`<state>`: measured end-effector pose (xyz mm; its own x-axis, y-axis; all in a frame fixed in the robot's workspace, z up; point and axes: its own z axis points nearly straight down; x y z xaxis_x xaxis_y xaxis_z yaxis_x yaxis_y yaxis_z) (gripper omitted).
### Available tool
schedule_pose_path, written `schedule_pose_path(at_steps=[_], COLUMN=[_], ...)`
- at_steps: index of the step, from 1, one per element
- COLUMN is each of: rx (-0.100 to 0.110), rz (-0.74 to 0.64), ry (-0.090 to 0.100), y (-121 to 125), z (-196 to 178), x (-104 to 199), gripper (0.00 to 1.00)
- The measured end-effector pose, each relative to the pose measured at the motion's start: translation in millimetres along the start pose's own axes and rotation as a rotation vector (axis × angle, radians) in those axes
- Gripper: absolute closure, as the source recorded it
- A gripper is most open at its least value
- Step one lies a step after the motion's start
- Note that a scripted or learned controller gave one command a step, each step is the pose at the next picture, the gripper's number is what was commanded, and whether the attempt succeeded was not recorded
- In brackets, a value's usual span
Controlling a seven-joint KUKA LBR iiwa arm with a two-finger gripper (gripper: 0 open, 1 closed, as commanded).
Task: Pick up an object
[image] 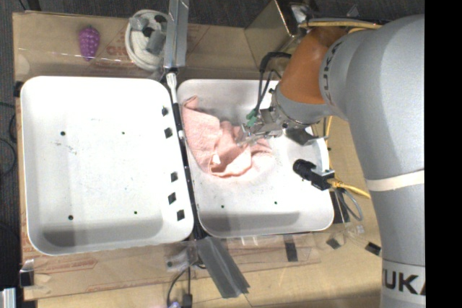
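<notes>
A crumpled pink cloth (216, 144) lies in the right bin (245, 216), against its left wall. The gripper (251, 132) is down at the cloth's right edge, with pink folds bunched around its tip. The grey arm with its orange band (307, 72) comes in from the right over the bin's far right corner. The wrist hides the fingertips.
The left bin (94, 162) sits beside the right one, split off by a divider with black clips (175, 155). On the bench behind are a purple grape-like toy (89, 41) and a white coiled item (146, 36). A black cable plug (312, 174) hangs over the right bin.
</notes>
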<state>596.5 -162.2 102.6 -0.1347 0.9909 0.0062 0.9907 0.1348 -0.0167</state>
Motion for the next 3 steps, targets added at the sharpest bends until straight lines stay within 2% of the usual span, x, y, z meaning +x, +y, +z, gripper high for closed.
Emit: schedule_pose_path(at_steps=[1, 2, 3], rx=[0.000, -0.013, -0.009], rz=[0.000, -0.033, -0.037], ry=[0.000, -0.004, -0.003], y=[0.0, 3.1, 3.6], z=[0.0, 12.5, 5.9], x=[0.0, -23.0, -22.5], gripper=[0.00, 0.00, 1.00])
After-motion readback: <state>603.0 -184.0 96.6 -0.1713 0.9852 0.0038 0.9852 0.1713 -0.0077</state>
